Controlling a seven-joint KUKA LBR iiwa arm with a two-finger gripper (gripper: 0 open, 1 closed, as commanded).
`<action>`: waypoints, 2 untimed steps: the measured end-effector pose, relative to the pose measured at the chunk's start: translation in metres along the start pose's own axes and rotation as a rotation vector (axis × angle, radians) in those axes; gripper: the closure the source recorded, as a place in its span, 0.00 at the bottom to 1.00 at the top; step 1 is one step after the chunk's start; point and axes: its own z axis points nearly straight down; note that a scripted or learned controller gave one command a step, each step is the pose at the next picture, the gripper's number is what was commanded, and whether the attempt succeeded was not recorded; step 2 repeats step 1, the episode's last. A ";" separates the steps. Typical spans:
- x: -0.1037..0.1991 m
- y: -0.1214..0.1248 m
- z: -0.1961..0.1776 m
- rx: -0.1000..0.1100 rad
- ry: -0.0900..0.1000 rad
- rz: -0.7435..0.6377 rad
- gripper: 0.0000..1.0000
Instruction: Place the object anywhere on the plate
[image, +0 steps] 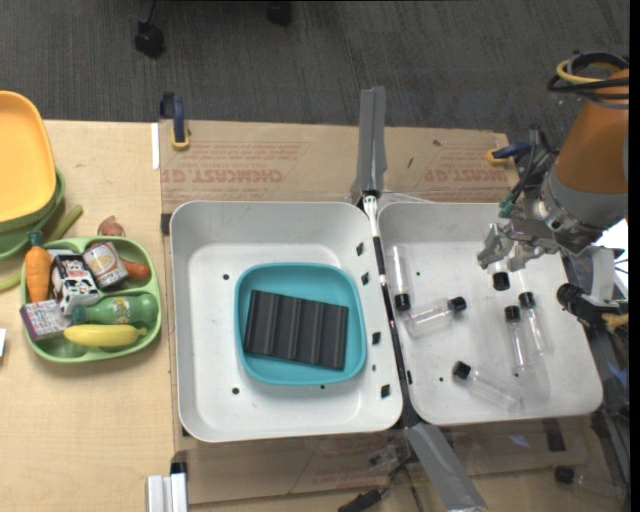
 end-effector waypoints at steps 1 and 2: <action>0.000 0.000 0.000 0.000 0.000 0.000 0.00; 0.000 0.000 0.000 0.000 0.000 0.000 0.00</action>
